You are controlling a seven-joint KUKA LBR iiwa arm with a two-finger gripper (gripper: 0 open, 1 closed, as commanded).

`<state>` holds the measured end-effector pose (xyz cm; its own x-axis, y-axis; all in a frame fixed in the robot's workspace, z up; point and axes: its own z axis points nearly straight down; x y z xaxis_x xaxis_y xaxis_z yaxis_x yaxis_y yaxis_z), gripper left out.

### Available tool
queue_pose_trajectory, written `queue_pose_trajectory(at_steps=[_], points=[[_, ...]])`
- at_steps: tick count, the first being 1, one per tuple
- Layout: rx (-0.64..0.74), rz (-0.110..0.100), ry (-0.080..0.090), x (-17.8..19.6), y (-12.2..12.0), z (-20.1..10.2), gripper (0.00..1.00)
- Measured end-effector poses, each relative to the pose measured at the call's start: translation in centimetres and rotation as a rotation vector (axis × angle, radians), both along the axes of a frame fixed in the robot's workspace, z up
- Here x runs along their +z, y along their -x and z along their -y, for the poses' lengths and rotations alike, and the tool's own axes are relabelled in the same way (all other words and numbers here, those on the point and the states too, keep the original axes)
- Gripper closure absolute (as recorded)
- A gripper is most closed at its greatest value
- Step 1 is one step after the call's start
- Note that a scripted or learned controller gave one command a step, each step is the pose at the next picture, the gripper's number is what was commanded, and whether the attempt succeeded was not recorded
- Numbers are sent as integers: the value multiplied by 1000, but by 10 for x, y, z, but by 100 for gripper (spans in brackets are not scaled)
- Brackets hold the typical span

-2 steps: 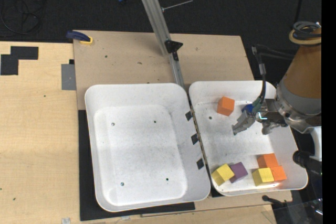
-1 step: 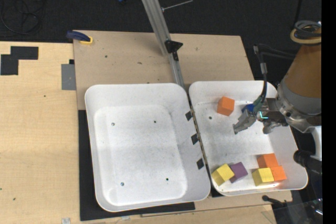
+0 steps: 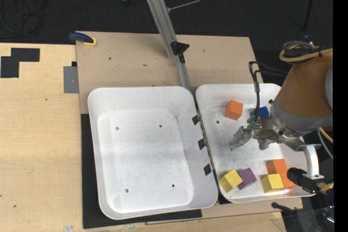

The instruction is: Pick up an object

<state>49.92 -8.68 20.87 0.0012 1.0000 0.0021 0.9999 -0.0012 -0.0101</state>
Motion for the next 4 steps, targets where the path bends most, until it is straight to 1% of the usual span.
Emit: queue_pose_trajectory(at_steps=[1, 2, 3, 4], points=[[0, 0, 0, -55, 3, 10, 0], [0, 1, 0, -111, -6, 11, 0], [-10, 4, 1, -98, -6, 14, 100], [0, 12, 2, -36, -3, 16, 100]])
